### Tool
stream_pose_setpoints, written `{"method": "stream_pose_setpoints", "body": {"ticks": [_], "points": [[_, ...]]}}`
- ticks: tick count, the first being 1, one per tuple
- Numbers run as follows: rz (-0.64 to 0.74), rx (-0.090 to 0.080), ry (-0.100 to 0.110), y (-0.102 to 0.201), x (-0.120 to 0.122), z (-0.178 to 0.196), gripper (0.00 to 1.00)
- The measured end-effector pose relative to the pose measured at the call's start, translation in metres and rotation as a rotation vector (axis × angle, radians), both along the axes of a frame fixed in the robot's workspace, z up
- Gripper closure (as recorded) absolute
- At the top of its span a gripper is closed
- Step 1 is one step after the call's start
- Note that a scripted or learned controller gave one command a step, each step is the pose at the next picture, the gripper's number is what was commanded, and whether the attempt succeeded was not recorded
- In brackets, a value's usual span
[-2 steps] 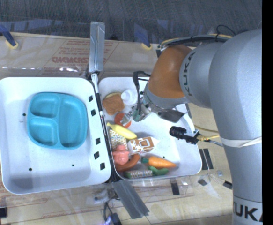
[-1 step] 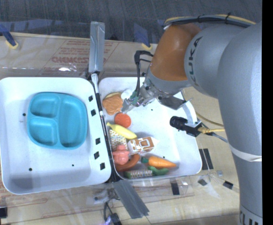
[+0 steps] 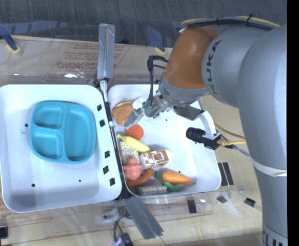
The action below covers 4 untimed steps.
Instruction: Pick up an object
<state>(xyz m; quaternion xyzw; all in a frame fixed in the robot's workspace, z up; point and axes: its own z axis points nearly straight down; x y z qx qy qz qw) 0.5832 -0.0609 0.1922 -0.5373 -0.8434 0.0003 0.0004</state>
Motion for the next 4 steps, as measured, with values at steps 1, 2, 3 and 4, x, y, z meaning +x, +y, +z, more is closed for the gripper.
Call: {"method": "stream_pose_setpoints", "body": {"ticks": [1,2,3,4], "points": [[0.127,0.000,0.001,-0.054,0.006,-0.087,0.00],[-0.151,-0.001,-0.001,-0.060,0.010,-0.100,0.00],[-0.146,-0.001,-0.003,-0.059,0.011,-0.089,1.00],[-0.146,-0.001,-0.003,-0.059,0.011,-0.089,0.00]]}}
